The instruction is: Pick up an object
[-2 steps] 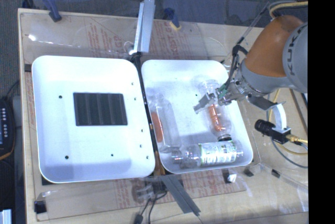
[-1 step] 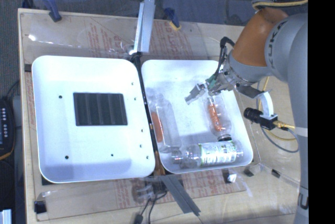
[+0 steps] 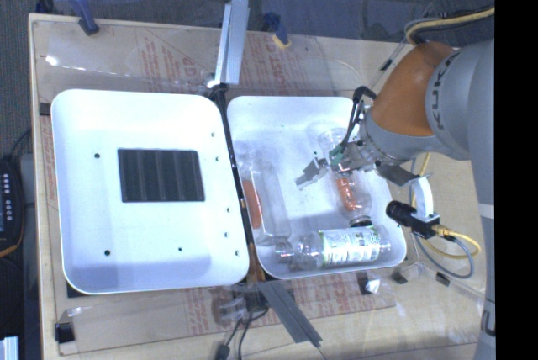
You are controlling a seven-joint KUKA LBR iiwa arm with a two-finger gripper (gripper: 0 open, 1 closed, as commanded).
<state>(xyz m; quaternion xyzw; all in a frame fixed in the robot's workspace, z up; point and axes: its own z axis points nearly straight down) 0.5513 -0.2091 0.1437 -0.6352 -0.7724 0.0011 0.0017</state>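
From my seat, starting at the left: the left bin (image 3: 84,249) carries only a dark ribbed panel (image 3: 161,175) near its middle. Where it meets the right bin (image 3: 277,119), a grey bar (image 3: 230,39) stands up from the far rim of the seam.

In the right bin, a clear tube (image 3: 262,203) with an orange strip lies along the left wall. Along the near wall lies a bottle (image 3: 346,246) on its side, label up, touching or just short of that wall. Between them and the right wall lies a clear pinkish bottle (image 3: 350,194), its dark cap toward me, and more clear plastic sits near the far right corner, too faint to name.

The gripper (image 3: 324,166) is down in the bin, just at the far end of the pinkish bottle. One finger juts left over bare floor. I cannot tell whether the jaws are open or closed, and I see nothing between them.

So I judge the pick as not done: every object rests on the bin floor, and lifting is all still ahead.

For room, the middle of the right bin is bare, so I have space to shift left. The labelled bottle hugs the near wall, a poor approach. The arm (image 3: 416,97) already overhangs the right rim, with cables (image 3: 450,245) close beside it.
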